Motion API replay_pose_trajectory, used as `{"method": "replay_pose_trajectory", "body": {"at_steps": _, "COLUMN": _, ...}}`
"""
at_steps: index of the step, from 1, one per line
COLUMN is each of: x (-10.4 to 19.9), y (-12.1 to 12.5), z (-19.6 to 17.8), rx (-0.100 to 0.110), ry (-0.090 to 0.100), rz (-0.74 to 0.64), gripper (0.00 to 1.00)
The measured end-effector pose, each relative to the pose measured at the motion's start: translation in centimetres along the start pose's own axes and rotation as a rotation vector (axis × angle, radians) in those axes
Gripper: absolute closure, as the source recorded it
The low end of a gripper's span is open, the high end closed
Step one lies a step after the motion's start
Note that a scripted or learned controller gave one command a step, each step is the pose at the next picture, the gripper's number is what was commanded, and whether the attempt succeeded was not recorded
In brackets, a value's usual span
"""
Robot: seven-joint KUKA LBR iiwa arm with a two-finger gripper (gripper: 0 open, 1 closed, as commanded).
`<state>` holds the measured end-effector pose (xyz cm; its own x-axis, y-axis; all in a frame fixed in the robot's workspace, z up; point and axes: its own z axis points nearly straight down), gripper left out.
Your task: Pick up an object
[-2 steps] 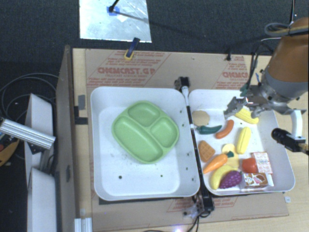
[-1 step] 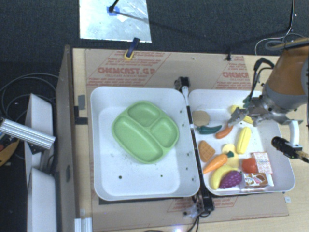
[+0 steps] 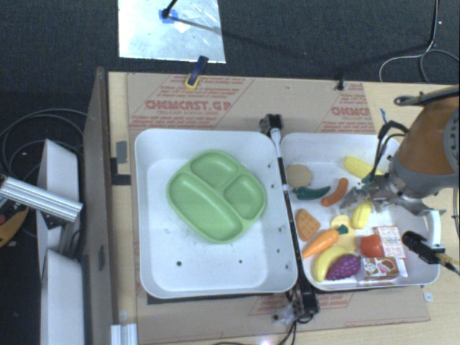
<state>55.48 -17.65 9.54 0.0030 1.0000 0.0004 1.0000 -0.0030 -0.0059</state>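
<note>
Since the gripper (image 3: pixel 363 198) is low in the right bin (image 3: pixel 327 162) among the toy food, I judge the reach-in step is in hand. A small yellow piece (image 3: pixel 361 213) lies at its six o'clock (touching, perhaps). Whether it grasps anything I cannot tell; next comes a clean lift.

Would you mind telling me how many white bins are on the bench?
2. The left bin holds a green divided plate; the right bin holds the toy food, beside the end effector.
</note>
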Motion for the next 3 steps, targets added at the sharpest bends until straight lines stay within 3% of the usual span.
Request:
{"method": "replay_pose_trajectory", "body": {"at_steps": 1, "x": -0.9, "y": 3.8, "z": 1.1, "rx": -0.011, "ry": -0.002, "rz": -0.008, "gripper": 0.0}}
{"method": "replay_pose_trajectory", "body": {"at_steps": 2, "x": -0.9, "y": 3.8, "z": -0.1, "rx": -0.011, "ry": -0.001, "rz": -0.008, "gripper": 1.0}}
{"method": "replay_pose_trajectory", "body": {"at_steps": 3, "x": 6.4, "y": 5.2, "z": -7.7, "rx": -0.015, "ry": 0.0, "rz": -0.014, "gripper": 1.0}}
